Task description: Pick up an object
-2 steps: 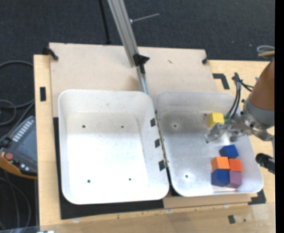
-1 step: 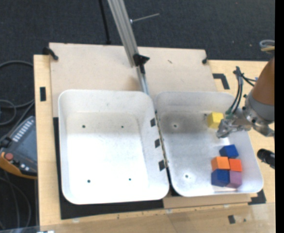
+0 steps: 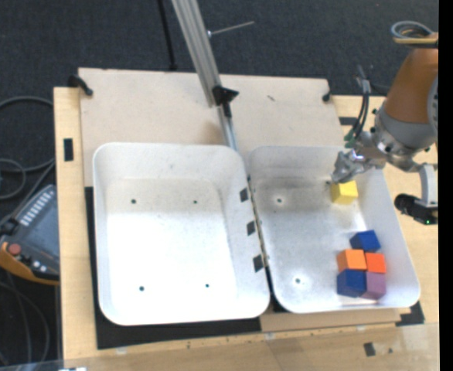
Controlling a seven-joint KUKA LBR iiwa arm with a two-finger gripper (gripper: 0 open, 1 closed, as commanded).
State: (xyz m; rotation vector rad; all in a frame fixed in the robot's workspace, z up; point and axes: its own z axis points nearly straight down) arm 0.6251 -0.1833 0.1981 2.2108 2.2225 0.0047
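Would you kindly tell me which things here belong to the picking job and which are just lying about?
Job:
- gripper
- yellow block just below it
- clustered blocks
- right bin

Lying about:
- left bin
- cables
- handheld controller
- aluminium post

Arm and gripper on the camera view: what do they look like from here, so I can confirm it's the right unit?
The arm shows a broad orange band above a grey wrist section. Below that sits a compact metallic grey gripper. Thin cables run along the wrist on its bin side, and a light looped cable shows near the arm's top.
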